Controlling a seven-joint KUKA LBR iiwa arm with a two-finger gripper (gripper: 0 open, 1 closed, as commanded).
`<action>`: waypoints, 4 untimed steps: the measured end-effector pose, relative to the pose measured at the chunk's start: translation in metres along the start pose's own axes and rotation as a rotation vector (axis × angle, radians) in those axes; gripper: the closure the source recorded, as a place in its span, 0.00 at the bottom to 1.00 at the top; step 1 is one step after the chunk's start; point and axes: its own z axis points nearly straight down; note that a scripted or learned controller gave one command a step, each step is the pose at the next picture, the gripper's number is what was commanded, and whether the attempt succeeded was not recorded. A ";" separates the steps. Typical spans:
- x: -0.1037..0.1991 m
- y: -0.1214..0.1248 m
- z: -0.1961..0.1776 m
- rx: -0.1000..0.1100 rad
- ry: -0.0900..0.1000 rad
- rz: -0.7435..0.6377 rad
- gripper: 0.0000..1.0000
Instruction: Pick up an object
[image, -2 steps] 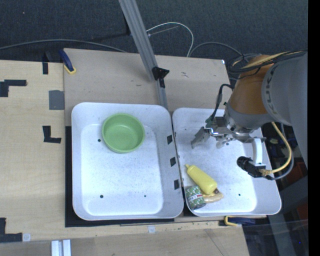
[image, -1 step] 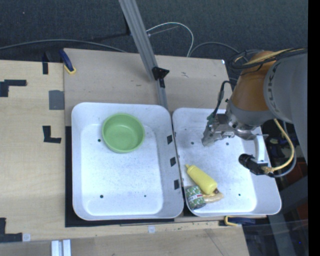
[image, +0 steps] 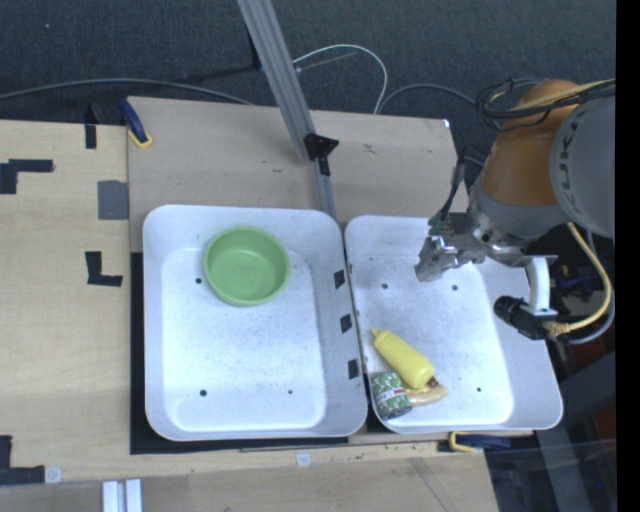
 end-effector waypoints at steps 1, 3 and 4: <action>0.008 -0.003 -0.058 -0.002 0.000 -0.001 1.00; 0.059 0.004 -0.077 0.004 0.000 -0.004 1.00; 0.106 0.010 -0.073 0.004 0.000 -0.001 1.00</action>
